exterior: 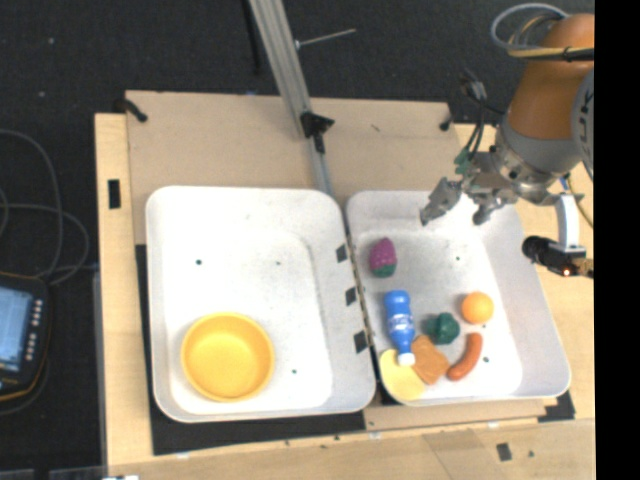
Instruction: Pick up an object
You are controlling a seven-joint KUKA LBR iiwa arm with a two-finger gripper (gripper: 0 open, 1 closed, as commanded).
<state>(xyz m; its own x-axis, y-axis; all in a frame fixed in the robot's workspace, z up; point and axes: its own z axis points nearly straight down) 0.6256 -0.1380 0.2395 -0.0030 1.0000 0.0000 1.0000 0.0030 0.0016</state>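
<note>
From my station I see the purple toy point(382, 257) lying in the right bin point(500, 368), with a blue bottle point(399, 325), green piece point(441, 327), orange ball point(477, 308), sausage point(465, 356) and orange block point(429, 359) clustered nearer the front. The bins sit on a tan bench point(220, 138) over dark floor, a yellow bowl point(227, 356) in the left bin point(200, 228). My gripper point(462, 208) hangs above the right bin's back edge, fingers spread with nothing between them, well apart from the purple toy.

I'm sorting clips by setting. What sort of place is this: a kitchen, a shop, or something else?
Most likely a robotics lab bench. A grey and orange arm's gripper hangs open over two white bins of toy food such as a blue bottle, with a control pendant nearby.
</note>
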